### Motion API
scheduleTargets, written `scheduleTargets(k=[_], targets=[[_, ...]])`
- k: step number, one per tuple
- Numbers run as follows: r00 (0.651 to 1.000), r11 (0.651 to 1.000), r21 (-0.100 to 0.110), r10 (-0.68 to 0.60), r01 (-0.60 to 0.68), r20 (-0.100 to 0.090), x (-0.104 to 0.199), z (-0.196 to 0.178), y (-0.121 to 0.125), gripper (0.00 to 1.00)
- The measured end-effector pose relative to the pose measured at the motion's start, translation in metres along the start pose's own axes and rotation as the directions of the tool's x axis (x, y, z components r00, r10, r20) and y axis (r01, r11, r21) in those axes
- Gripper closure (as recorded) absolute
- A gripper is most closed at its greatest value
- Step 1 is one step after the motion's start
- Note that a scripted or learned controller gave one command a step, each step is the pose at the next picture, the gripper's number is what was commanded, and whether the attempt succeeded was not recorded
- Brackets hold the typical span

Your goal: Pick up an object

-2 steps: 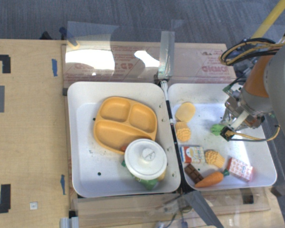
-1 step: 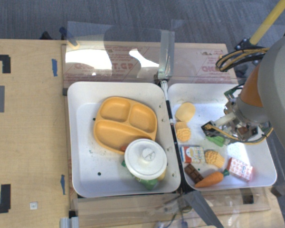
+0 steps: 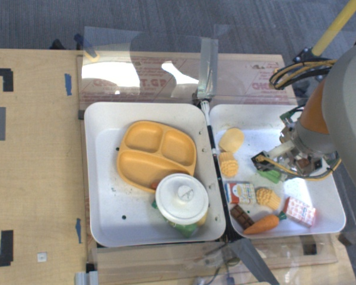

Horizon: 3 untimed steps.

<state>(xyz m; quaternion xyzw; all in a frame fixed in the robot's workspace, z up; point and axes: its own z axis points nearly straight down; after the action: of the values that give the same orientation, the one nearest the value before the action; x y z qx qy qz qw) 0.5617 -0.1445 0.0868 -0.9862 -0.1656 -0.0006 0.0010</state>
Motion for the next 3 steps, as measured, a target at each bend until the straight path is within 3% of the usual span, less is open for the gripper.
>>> scheduleTargets(k=[1, 2, 3], targets=[[0.998, 0.998, -0.002, 0.064, -0.064, -0.005, 0.034, 0.0, -0.047, 0.0], [0.996, 0.996, 0.0, 0.084, -0.084, -0.002, -0.011, 0.0, -0.059, 0.0], [0.996, 0.996, 0.0, 0.084, -0.084, -0.002, -0.011, 0.0, -0.059, 0.0]])
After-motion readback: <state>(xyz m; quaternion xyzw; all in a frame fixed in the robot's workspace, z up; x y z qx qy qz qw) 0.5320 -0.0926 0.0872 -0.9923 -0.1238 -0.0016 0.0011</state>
